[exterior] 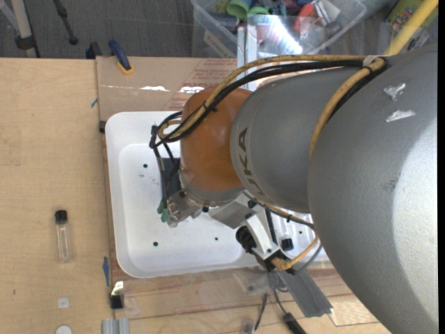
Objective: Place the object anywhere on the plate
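— One grey arm with an orange band point(208, 141) fills most of the view; where is its hand point(169, 213)?
— Low over the shallow white plastic bin point(132, 186), just under the band.
— Pinching anything?
— Cannot tell; the wrist hides it.
— The object and plate?
— Not discernible. Left of the hand, on the wooden bench point(42, 152), lies a small clear vial with a black cap point(62, 234).

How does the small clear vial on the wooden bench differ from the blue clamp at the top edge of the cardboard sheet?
The vial is clear with a black cap; the blue clamp is opaque blue with a yellowish tip. The vial lies apart on the bare wooden bench, left of the white bin; the clamp sits at the cardboard sheet's far edge. The vial lies nearly straight up the view, the clamp slanted. Both are small and lie outside the bin.
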